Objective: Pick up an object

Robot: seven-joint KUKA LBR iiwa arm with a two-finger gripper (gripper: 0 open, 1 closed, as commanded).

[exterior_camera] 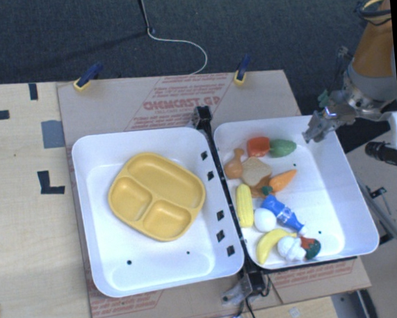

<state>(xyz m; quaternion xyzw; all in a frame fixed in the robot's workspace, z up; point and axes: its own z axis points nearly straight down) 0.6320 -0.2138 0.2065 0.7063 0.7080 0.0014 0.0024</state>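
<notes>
The right bin [340, 176] holds several toy foods along its left side: a red tomato [258, 145], a green vegetable [282, 147], an orange carrot [282, 179], a corn cob [244, 205], a blue bottle [280, 210], a white egg [264, 220] and a banana [269, 243]. My gripper [316, 129] hovers at the bin's upper right corner, right of the green vegetable and apart from every object. Nothing sits between its fingers.
The left bin [98, 199] bears a yellow three-compartment plate [156, 195]. Black clips line the divider between the bins [219, 188]. The right half of the right bin is bare white floor. A white cable [173, 38] lies beyond the cardboard.
</notes>
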